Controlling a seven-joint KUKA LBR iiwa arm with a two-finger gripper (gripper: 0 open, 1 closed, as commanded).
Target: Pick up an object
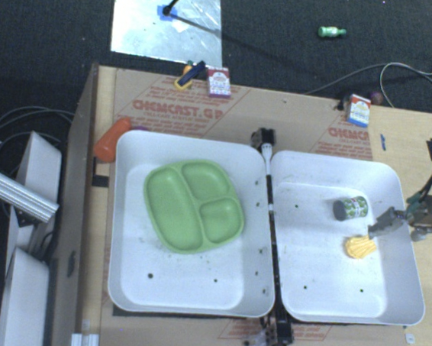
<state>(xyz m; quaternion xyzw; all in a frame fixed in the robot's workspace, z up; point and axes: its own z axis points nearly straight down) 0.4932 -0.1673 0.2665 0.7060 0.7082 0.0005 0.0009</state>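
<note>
The grey arm's two-finger gripper (386,222) sits at the right edge of the frame, low over the right-hand shallow white bin (318,294), its tip between two candidate objects: a small dark cylindrical can with a green-and-white label (350,208), lying on its side just up and left of the tip, and a small yellow ridged plastic piece (360,247) just below and left of it. How far the fingers are parted cannot be told at this resolution, and nothing is seen held between them. The left-hand white bin (135,283) carries a green three-compartment plastic plate (193,204), well apart from the gripper. Judgement: the step in hand is the approach to a grasp. The yellow piece appears the steadier target, since the can may roll if nudged. A sound attempt would centre over one object, descend straight, and close across its narrow width, keeping clear of the bin's right wall.
</note>
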